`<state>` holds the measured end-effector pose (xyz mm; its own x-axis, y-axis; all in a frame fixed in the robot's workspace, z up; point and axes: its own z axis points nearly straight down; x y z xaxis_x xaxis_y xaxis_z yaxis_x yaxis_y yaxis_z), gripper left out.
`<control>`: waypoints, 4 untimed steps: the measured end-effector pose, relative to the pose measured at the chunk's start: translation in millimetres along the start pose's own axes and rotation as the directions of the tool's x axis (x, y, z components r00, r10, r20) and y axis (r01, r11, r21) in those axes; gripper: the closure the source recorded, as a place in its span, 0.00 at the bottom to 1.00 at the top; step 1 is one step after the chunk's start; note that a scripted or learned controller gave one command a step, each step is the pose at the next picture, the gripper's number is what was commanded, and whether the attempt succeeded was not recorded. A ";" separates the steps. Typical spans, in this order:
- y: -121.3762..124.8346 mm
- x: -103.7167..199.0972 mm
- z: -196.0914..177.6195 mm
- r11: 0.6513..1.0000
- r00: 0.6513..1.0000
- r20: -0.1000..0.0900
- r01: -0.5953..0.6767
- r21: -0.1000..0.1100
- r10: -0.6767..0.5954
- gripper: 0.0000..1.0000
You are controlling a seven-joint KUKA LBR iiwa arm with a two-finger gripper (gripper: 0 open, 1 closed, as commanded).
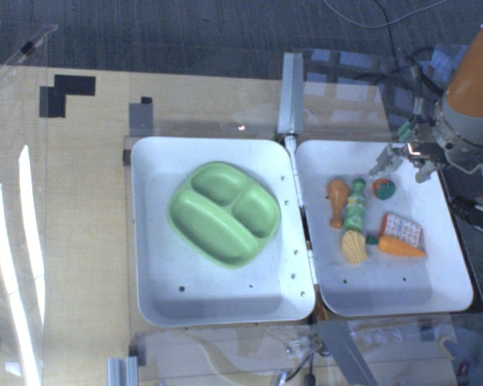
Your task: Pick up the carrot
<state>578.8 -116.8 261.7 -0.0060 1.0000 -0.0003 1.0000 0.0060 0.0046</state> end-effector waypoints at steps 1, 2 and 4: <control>-74.2 -19.7 143.8 1.000 1.000 0.000 -0.028 0.002 0.028 0.00; -58.4 10.5 171.6 0.930 0.931 0.005 0.366 -0.008 -0.366 0.00; -44.2 56.2 55.2 1.000 1.000 0.000 -0.004 -0.002 0.004 1.00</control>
